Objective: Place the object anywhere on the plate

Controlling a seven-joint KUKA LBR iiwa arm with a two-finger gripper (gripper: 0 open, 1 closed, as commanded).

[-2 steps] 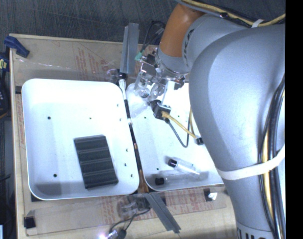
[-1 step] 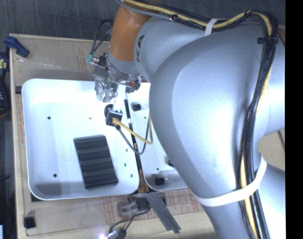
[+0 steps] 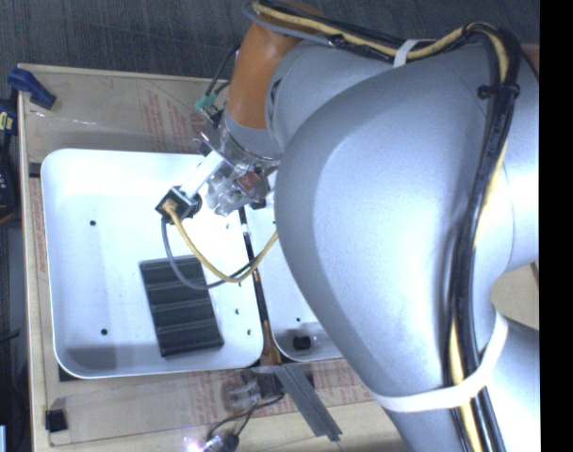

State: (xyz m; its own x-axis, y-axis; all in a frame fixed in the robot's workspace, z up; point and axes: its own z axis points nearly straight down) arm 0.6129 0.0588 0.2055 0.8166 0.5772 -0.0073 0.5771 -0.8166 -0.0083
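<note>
Claw [image 3: 226, 188] hangs at the end of the grey arm [image 3: 400, 205], above the far right corner of the left bin [image 3: 70, 243], close to the seam where the two bins meet. Whether it is spread or pressed together cannot be told from this slant, as its pale, translucent body blurs against the white tray. Nothing can be seen in its grasp.

An orange band [image 3: 251, 69] rings the arm just above the wrist. From the claw, a yellow cable [image 3: 216, 273] loops down over the bin, ending in a small black plug [image 3: 176, 201] to the claw's left.

On the left bin's floor lies a dark ridged slab [image 3: 180, 307], flat, toward the near right corner and well apart from the claw. Whether it is the plate or the object is unclear.

A small dark item [image 3: 301, 343] sits in the near left corner of the right bin [image 3: 288, 281], most of which is hidden by the arm.

A blue clamp [image 3: 29, 85] grips the far left corner of the wooden bench [image 3: 126, 111], and a grey metal bar [image 3: 307, 401] lies along its near edge.
</note>
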